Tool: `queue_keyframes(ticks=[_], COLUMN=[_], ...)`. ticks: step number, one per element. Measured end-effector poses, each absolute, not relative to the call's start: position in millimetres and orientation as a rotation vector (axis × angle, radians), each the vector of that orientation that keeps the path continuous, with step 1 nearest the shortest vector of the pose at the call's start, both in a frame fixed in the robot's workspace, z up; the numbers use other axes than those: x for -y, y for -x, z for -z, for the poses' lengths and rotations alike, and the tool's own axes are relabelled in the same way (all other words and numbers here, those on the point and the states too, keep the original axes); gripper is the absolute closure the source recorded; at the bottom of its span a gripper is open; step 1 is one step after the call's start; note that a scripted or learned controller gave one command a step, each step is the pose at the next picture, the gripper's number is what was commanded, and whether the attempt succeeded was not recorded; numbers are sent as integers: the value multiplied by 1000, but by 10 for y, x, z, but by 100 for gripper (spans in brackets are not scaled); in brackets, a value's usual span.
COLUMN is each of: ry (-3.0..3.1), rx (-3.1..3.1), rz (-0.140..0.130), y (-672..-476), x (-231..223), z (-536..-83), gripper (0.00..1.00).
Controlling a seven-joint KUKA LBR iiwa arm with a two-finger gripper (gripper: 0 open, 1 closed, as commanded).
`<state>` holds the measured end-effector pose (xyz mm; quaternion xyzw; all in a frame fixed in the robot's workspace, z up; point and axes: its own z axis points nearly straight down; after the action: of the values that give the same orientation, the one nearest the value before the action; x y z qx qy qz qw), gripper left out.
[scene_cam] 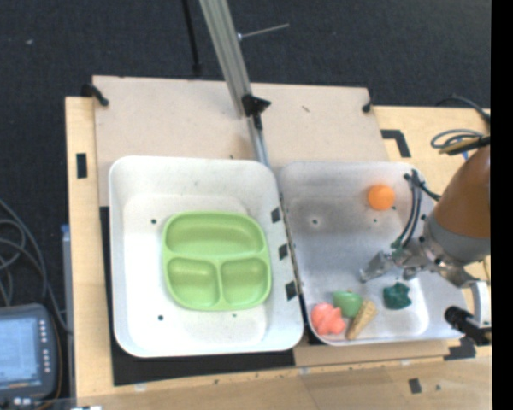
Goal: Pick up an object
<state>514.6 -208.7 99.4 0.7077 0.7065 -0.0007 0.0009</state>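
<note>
The arm (pixel 463 207) overhangs the right bin (pixel 325 203), its hand's (pixel 392 267) spread unclear.

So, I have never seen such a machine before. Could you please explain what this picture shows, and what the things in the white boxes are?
This is one camera fixed above a bench, looking down at a slant. The grey and orange shape at the right is a robot arm; its claw hangs low over the right bin. I cannot tell whether it holds anything.

The left bin holds a green divided plate. The right bin holds an orange ball, a dark green toy, a lighter green piece, a pink toy and a tan cone.
</note>
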Motion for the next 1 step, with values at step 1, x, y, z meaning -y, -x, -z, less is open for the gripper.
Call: queue_keyframes(ticks=[1], ry=[-2225], rx=[-2210], rz=[-5], y=[-5164], x=[2093], z=[-1122], gripper=[100])
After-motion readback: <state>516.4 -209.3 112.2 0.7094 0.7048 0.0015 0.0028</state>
